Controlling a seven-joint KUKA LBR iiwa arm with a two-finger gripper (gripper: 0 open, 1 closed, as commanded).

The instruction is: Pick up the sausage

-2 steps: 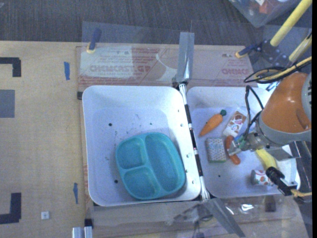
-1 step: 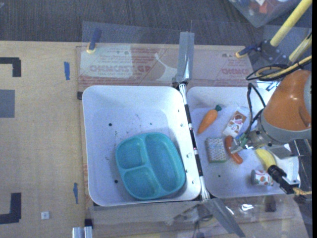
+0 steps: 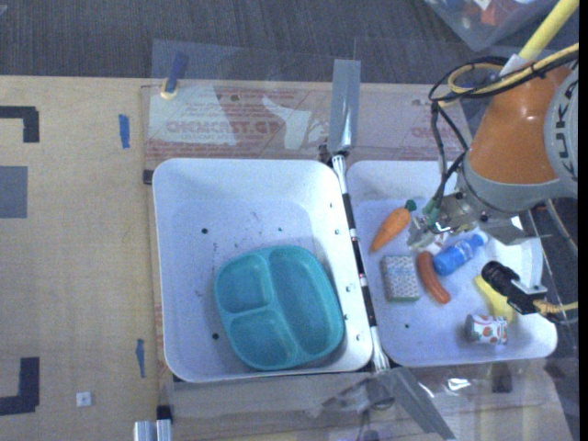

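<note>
**Sausage waits in the right bin, arm just above it**

The sausage (image 3: pixel 433 277), a small orange-red link, lies at a slant on the floor of the right bin (image 3: pixel 542 343). A grey speckled block (image 3: pixel 401 277) sits just beside it on one side, and a blue bottle (image 3: pixel 458 254) is close on the other. A carrot (image 3: pixel 392 227) lies near the bin divider.

A clean pick probably means lowering straight over the sausage's middle, fingers set across its width, avoiding both neighbours.

The arm reaches in from the right, orange band high, wrist pointing down. The gripper (image 3: pixel 432 229) hovers close above the sausage's upper end, holding nothing visible. Its opening cannot be made out.
</note>
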